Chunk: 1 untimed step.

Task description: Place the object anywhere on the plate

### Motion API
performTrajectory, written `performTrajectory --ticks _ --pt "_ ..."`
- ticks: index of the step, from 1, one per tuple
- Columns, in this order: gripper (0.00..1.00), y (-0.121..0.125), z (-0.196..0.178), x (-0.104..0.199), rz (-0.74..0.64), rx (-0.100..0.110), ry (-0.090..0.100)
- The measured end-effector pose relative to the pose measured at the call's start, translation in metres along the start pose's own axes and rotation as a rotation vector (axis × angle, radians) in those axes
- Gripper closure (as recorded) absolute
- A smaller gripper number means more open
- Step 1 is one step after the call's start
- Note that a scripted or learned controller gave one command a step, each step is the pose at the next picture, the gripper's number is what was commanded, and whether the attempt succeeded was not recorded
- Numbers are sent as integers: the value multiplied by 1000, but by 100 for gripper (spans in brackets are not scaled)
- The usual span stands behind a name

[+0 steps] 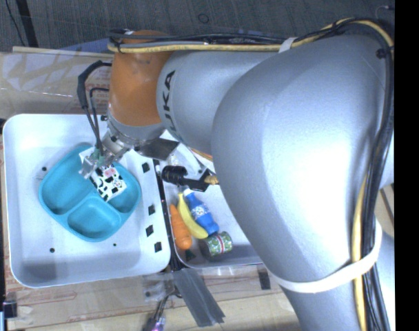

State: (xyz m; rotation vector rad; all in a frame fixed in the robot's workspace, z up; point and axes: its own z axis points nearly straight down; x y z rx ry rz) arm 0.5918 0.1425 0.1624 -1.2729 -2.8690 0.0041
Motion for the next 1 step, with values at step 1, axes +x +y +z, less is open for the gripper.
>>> performTrajectory --ticks 1 --pt "0 0 -1 0 0 -1 0"
